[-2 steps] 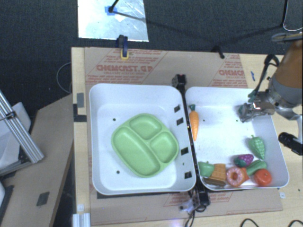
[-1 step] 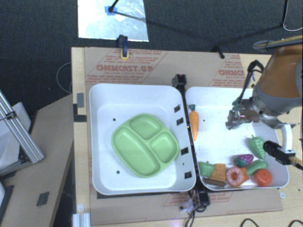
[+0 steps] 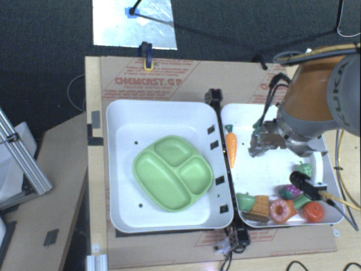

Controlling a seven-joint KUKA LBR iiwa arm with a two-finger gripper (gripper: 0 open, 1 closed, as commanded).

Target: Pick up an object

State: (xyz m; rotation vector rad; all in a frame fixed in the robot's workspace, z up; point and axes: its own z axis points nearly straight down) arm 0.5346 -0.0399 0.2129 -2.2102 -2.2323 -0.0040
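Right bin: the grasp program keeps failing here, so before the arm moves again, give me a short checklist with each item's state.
1. Gripper above the right bin: ok.
2. Something held in the gripper: cannot tell.
3. Carrot free to grasp: not ok, it lies against the bin's left wall.
4. Toys apart from each other: not ok, the donut, tomato and others crowd the near edge.
5. Green divided plate out of the way: ok, it sits in the left bin.

Fixed above the bench [image 3: 169, 75], looking down at a slant on both bins [image 3: 121, 208], fairly near; arm [image 3: 321, 95] entering from the right.
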